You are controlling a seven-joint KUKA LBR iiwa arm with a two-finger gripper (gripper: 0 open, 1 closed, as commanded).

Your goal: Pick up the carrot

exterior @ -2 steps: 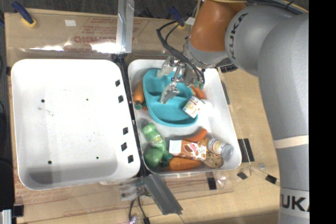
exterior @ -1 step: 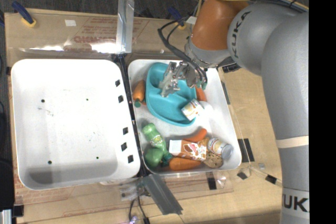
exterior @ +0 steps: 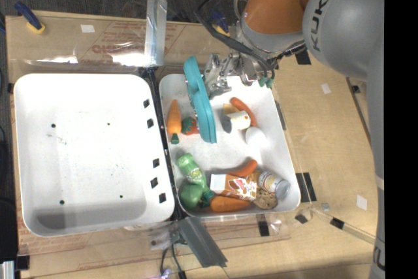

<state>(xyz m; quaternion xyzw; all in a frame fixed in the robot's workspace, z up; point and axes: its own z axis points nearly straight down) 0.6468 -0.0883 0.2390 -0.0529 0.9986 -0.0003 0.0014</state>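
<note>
An orange carrot [exterior: 174,119] lies along the left wall of the right bin [exterior: 285,147], pointing toward the back. A second carrot-like orange piece [exterior: 229,204] rests at the bin's front edge. My gripper [exterior: 220,77] hangs over the back of the right bin, just right of a tall teal object [exterior: 200,101]. It is to the right of and behind the left-wall carrot, apart from it. Nothing shows in its grasp.
The right bin also holds green vegetables [exterior: 190,180], a printed packet [exterior: 239,185], a can [exterior: 273,185], a white egg shape [exterior: 255,136], a small yellow-white block [exterior: 238,119] and other orange pieces [exterior: 242,109]. The left bin [exterior: 26,140] sits beside it.
</note>
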